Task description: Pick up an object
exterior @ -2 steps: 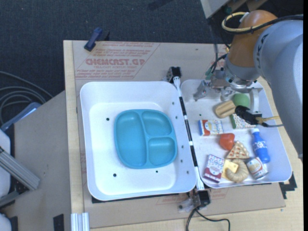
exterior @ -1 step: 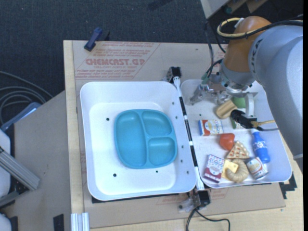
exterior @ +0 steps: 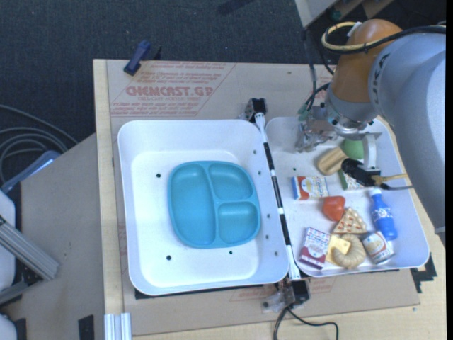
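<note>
My gripper (exterior: 309, 137) hangs low over the far left corner of the right bin (exterior: 283, 129), under the orange-banded wrist. Just right of it lie a tan bread roll (exterior: 329, 161) and a green object (exterior: 352, 148), partly covered by the wrist. Nothing can be seen held in the gripper. Nearer the front of this bin lie a red-and-white carton (exterior: 309, 187), a red tomato (exterior: 333, 207), a pizza slice (exterior: 349, 222), a blue bottle (exterior: 381, 215), a small can (exterior: 377, 247), a red box (exterior: 316, 248), a yellow cheese wedge (exterior: 339, 246) and a bagel (exterior: 349, 258).
The left bin (exterior: 141, 190) holds a blue divided plate (exterior: 212, 204). A black divider rail (exterior: 272, 183) runs between the two bins. A blue clip (exterior: 136, 57) lies at the bench's far left corner. The grey arm covers the right bin's far right side.
</note>
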`<state>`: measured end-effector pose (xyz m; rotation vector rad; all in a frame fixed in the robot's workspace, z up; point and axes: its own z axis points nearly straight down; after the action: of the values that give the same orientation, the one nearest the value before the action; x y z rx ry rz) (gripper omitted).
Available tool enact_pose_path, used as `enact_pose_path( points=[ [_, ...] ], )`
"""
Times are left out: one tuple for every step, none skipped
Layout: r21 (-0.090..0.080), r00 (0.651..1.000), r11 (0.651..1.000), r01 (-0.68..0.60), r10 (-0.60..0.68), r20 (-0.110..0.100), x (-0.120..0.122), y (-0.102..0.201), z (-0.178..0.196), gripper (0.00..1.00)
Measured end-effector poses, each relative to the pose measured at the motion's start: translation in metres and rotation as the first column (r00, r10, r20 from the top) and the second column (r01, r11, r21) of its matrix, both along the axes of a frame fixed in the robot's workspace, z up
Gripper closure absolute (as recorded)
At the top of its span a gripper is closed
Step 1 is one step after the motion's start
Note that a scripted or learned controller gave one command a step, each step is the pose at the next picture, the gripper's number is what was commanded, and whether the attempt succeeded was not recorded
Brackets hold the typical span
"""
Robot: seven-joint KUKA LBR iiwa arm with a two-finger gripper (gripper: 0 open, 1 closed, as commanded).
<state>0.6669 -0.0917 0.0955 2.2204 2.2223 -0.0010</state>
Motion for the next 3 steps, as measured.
enact_pose_path(
  points=[
    [0.0, 1.0, 1.0, 0.0, 0.0, -0.001, 0.0, 0.0, 0.0, 0.0],
    [-0.001, 1.0, 1.0, 0.0, 0.0, 0.002, 0.001, 0.0, 0.01, 1.0],
    [-0.001, 1.0, 1.0, 0.0, 0.0, 0.001, 0.0, 0.0, 0.01, 0.0]
  ],
)
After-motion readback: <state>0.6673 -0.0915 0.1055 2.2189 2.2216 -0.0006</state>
